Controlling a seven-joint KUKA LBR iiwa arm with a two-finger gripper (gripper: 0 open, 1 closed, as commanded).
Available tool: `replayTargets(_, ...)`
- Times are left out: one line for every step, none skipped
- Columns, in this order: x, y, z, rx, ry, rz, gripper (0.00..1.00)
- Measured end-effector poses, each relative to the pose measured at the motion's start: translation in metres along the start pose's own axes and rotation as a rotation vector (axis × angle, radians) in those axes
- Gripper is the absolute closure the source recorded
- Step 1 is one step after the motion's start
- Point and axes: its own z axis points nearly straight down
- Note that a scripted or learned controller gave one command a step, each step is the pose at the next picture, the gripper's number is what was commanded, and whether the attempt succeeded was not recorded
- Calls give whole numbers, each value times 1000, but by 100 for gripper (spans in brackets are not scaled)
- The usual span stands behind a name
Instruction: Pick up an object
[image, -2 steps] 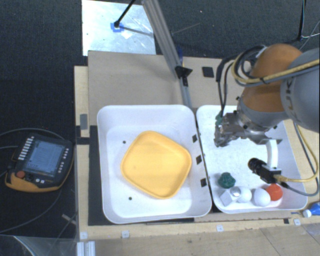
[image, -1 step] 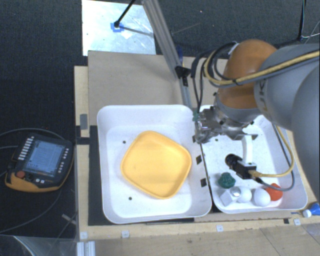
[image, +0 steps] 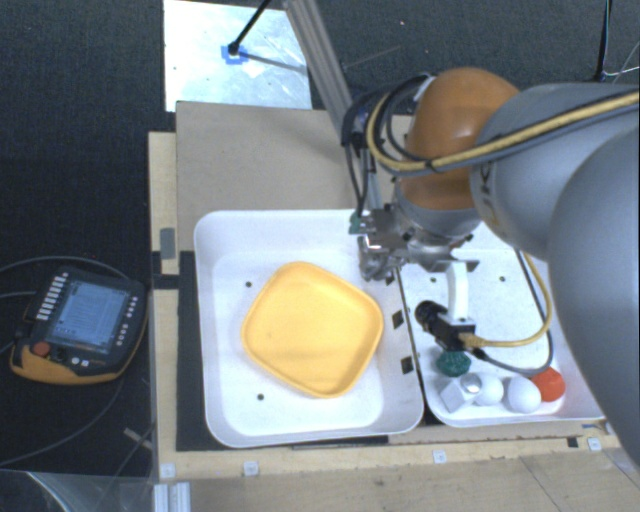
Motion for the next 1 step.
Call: replayTargets(-2, 0, 0, 1, -1, 3, 0)
